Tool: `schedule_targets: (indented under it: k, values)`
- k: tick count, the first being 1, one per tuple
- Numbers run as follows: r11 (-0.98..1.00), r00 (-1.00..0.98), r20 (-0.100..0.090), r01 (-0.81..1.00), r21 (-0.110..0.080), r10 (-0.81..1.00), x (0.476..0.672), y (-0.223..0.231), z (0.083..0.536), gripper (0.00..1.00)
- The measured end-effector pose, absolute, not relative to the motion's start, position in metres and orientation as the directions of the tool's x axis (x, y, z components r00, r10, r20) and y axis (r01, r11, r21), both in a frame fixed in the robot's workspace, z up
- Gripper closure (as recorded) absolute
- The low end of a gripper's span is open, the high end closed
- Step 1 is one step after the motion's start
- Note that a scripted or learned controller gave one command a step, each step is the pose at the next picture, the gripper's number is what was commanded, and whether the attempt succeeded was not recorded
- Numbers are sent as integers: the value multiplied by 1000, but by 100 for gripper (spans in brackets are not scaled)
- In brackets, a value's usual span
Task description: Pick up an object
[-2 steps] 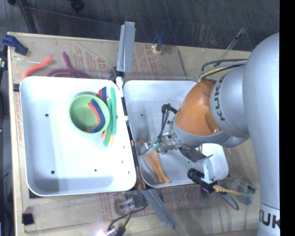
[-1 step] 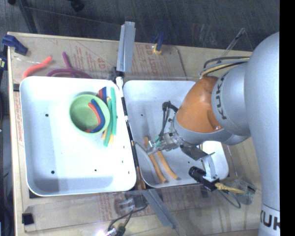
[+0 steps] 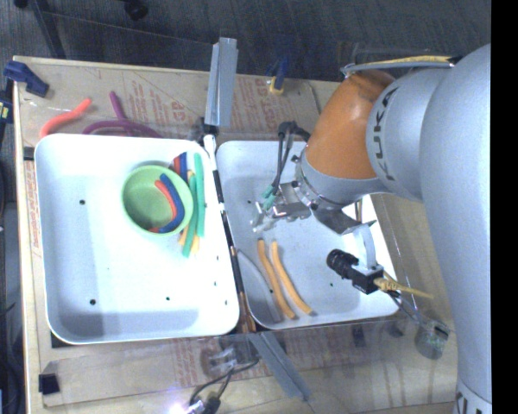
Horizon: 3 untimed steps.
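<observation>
While the grey KUKA arm (image 3: 432, 128) reaches in from the right, its bulk covers the far right part of the bench (image 3: 155, 93), and its orange band (image 3: 350, 132) hangs over the far side of the right bin (image 3: 328, 304). Just to the left, the other white bin (image 3: 86, 266) sits side by side with it, their rims almost touching. A green bowl (image 3: 147, 198) stands upright in the far right part of the left bin, with a bundle of coloured strips (image 3: 196, 197) in blue, red, orange, yellow and green curving in it and along its right edge. In the right bin, 2 orange strips (image 3: 281, 279) lie side by side near its near left corner, running from far left to near right. The gripper (image 3: 268, 214) is low over the right bin's left half, just beyond the far ends of those strips. How far it is open cannot be told, and nothing can be seen held in it.
</observation>
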<state>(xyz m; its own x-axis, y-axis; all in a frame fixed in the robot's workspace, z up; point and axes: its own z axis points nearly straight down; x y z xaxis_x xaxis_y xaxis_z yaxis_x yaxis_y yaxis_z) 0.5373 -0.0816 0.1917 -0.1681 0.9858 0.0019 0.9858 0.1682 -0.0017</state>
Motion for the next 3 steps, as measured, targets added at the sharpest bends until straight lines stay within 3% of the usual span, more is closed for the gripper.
schedule_targets:
  k: [1, 2, 3]
  values:
    - [168, -168, 2, 986, -2, 986, 537, -82, 192, 0]
    - [375, -375, 0, 927, -4, 927, 519, -117, 117, 0]
    - [378, -378, 2, 926, -5, 926, 519, -116, 126, 100]
